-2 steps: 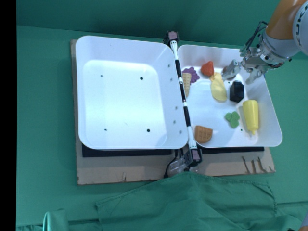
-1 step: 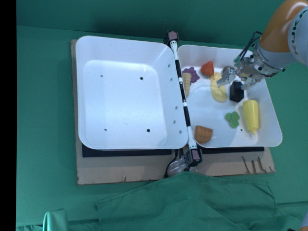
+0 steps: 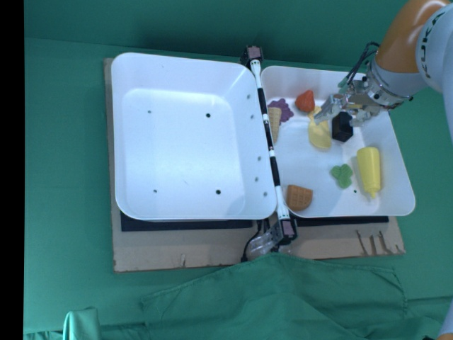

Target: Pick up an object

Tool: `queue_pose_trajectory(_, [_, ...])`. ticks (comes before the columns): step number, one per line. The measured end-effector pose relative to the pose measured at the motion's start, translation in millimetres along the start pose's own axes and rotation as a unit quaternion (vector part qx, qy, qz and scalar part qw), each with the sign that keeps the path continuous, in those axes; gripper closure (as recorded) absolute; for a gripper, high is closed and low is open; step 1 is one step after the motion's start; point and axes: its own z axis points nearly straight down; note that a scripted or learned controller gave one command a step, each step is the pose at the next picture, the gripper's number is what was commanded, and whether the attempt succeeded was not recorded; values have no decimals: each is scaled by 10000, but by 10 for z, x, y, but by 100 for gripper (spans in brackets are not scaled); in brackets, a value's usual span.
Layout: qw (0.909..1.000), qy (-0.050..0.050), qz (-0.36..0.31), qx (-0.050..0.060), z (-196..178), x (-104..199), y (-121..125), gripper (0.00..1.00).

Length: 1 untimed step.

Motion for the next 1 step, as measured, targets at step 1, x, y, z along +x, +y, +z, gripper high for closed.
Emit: queue_pose_trajectory(1, [10000, 1, -2, 0, 14, 3, 7, 0])
